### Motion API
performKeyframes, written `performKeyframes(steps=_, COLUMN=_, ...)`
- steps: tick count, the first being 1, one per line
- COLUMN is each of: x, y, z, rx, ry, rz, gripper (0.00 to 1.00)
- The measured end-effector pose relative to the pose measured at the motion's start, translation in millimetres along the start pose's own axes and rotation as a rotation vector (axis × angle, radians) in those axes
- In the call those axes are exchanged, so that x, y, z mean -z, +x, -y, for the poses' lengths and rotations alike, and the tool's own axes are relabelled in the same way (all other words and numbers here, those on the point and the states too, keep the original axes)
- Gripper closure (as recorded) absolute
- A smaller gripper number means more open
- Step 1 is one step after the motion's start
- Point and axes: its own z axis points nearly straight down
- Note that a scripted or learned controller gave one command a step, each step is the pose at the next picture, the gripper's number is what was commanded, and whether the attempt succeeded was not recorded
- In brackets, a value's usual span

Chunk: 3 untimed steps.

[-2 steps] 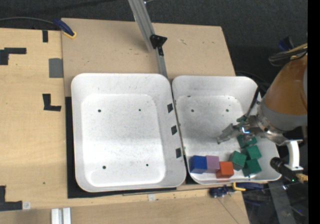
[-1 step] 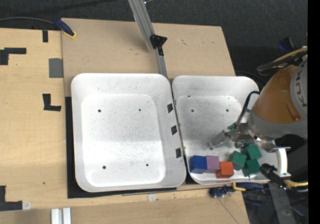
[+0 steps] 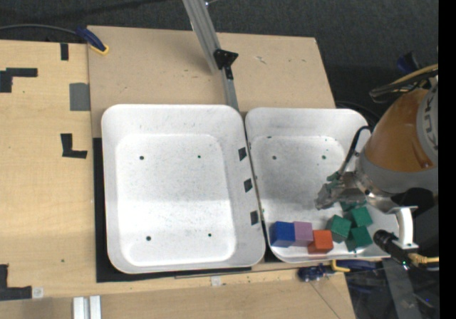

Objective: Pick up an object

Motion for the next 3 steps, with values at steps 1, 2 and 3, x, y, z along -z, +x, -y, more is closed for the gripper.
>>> performKeyframes(steps=1, x=61.9, y=4.2, z=-3.9, rx=0.0, ry=-0.009, rz=0.003, gripper=1.0)
performKeyframes(steps=2, x=78.1, y=4.7, z=-4.5, rx=-0.001, ry=-0.005, rz=0.002, gripper=1.0)
performKeyframes(steps=3, x=70.0, y=52.4, z=-21.9, rx=0.004, ry=-0.002, rz=0.001, gripper=1.0)
